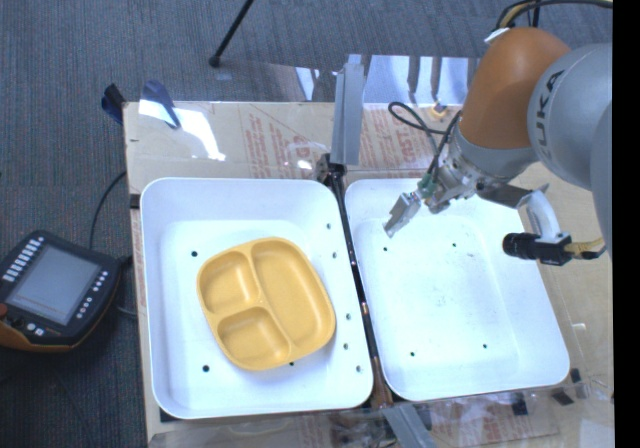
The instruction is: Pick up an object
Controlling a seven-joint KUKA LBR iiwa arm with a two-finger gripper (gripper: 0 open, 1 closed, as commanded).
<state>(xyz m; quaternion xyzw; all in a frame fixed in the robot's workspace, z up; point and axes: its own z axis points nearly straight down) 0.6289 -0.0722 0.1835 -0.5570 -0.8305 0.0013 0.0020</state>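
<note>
Landmark: the yellow divided plate (265, 303), three compartments, lying flat in the left bin (160, 236); nearest to camera of the things that matter; it sits a little toward the bin's near edge, roughly central across it, touching no wall

Progress, judged from the layout: nothing lifted; the plate rests untouched on the bin floor, so the whole pick appears to remain — travel across, descent, closing, lift; it is the one candidate object on view, as the right bin (540, 336) beyond the divider shows just its bare floor with a few small dark dots

Further back and to the right of the plate: the gripper (397, 219), well apart from the plate, on the far side of the central divider, above the far-left corner of the right bin; tip slanted down and toward the plate's side; whether it touches the bin floor there cannot be told from this angle

Jaws: cannot tell; the fingertips read as one pale wedge, no gap resolvable, and nothing is seen between them

Behind the gripper, farthest from the plate: the grey arm (580, 116) with orange band, entering from the right
</note>
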